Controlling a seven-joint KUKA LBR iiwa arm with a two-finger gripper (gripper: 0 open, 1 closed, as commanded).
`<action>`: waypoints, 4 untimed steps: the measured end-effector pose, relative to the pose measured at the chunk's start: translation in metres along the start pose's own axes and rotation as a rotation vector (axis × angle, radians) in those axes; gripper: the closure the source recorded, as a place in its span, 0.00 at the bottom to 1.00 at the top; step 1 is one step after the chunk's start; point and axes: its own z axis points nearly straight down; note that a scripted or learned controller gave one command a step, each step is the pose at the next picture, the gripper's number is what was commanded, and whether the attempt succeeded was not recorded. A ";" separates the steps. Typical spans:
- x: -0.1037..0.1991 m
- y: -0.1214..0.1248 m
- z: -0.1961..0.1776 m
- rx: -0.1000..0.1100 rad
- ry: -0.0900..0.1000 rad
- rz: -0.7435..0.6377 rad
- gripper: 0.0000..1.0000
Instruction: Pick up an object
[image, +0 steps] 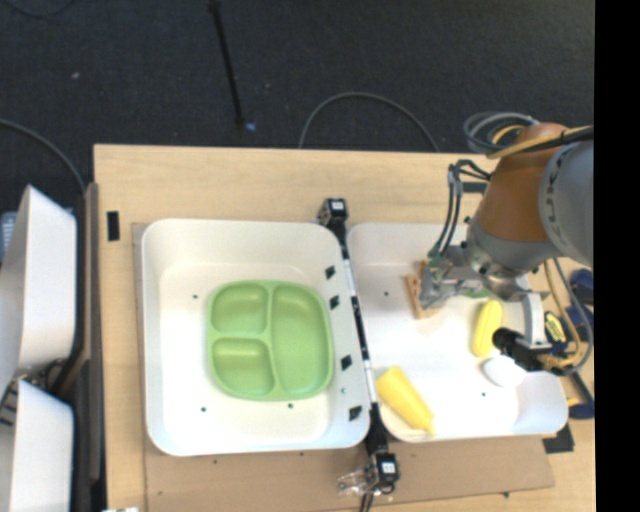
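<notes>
Grey and metallic, the two-finger gripper (438, 287) sits low in the upper middle of the right-hand shallow white bin (395, 243), and from my remote seat I judge the step in hand to be closing in on a small tan flat block (414, 297) that lies just beside it, toward the wall between the bins. To do this well I would centre the gripper squarely over the block before closing, come straight down and not at a slant, and keep clear of the bin wall, since the block looks thin and could slide or tip away from an off-centre pinch. As for the jaws, I cannot tell how far open they are: the wrist hardware hides them from above, and I see nothing clearly held between them, though the gripper appears to touch or nearly touch the block's right edge. Moving outward, the grey arm with its orange band (515, 195) rises behind the gripper toward the right. Nearby, lower right of the gripper, lies a yellow banana-shaped piece (487, 328), with a small white rounded object (500, 373) just below it. Farther off, at the bin's lower left corner, rests a yellow tapered object (405, 398). Well apart, in the left-hand shallow white bin (165, 262), a pale green plastic plate with three compartments (270, 338) lies flat. Both bins stand on a light wooden bench (200, 175).
</notes>
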 end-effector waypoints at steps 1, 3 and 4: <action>-0.003 0.011 -0.060 -0.003 0.000 -0.006 1.00; 0.047 0.033 -0.110 0.002 0.002 -0.011 1.00; 0.105 0.039 -0.104 0.004 0.002 -0.010 1.00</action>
